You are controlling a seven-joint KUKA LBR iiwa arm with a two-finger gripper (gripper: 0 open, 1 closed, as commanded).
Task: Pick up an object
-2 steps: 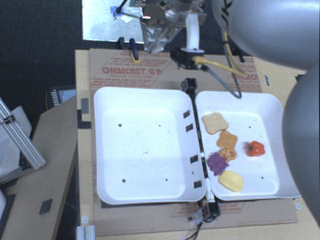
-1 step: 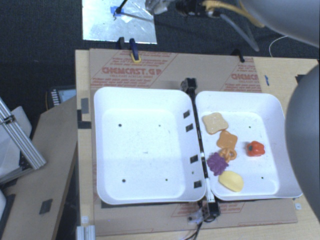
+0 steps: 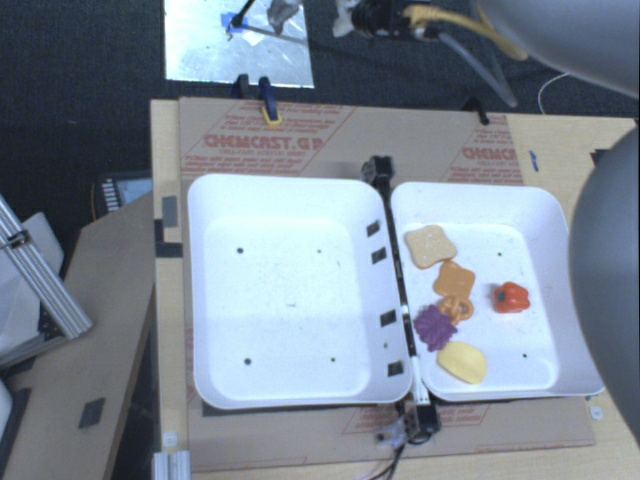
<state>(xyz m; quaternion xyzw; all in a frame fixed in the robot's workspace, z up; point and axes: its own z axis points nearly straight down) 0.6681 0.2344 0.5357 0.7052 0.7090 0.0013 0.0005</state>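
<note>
Grey arm [image 3: 560, 18] overhead, finger state unclear, two white bins [image 3: 270, 193], five toy foods [image 3: 455, 293] in right one

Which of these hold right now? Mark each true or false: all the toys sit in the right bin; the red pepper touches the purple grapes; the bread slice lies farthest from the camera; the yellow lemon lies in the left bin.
1. All toys sit in the right bin: true.
2. The red pepper touches the purple grapes: false, they lie apart.
3. The bread slice lies farthest from the camera: true.
4. The yellow lemon lies in the left bin: false, it lies in the right bin.
</note>
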